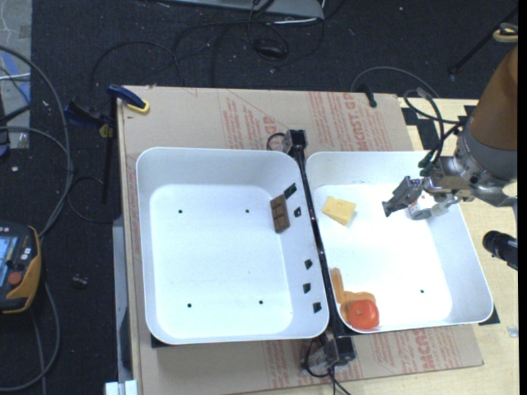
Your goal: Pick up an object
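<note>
Two shallow white bins sat side by side on the tabletop, and the right bin (461, 245) served as the landmark for all positions. The gripper (409, 202) hovered over the upper part of the right bin, toward its far wall, with the arm (494, 138) reaching in from the right. Its fingers appeared spread apart, with nothing visible between them; the small image left this reading somewhat uncertain.

The nearest candidate object was a yellow block (339, 211), which lay on the floor of the right bin near its upper left corner, to the left of the gripper and at about the same depth. The block's long axis ran at a slight slant, roughly from upper left to lower right. An orange-and-red toy (359, 307) rested in the right bin's lower left corner, well apart from the gripper. A brown bar (281, 214) lay beyond the right bin's left wall, in the left bin (165, 171).

Judged from this layout, the coming move required leftward travel followed by descent onto the yellow block.
</note>
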`<state>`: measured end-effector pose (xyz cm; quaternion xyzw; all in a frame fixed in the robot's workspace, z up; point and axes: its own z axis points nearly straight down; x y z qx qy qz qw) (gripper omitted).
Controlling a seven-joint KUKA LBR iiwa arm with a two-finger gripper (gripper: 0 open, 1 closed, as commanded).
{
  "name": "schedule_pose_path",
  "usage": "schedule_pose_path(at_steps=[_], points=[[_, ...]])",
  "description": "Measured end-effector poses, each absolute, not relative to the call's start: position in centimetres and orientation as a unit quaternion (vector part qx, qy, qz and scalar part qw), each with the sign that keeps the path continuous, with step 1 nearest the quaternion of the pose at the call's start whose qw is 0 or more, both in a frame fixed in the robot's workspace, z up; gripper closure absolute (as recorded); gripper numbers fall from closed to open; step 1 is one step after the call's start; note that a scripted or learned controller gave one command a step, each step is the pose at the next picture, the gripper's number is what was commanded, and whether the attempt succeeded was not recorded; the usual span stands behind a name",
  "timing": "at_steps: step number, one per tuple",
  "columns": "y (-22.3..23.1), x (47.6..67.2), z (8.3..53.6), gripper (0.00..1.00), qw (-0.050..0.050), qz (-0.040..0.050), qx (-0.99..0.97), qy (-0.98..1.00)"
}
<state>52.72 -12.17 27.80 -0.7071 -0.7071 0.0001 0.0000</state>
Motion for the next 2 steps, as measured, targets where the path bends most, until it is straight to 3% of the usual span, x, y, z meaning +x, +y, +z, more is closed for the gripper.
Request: schedule_pose_path(at_steps=[1,2], points=[[-15.4,56.0,25.8,0.00,0.001,0.0007,-0.708,-0.707],[-15.3,56.1,26.9,1.00,0.000,-0.0001,-0.707,-0.707]])
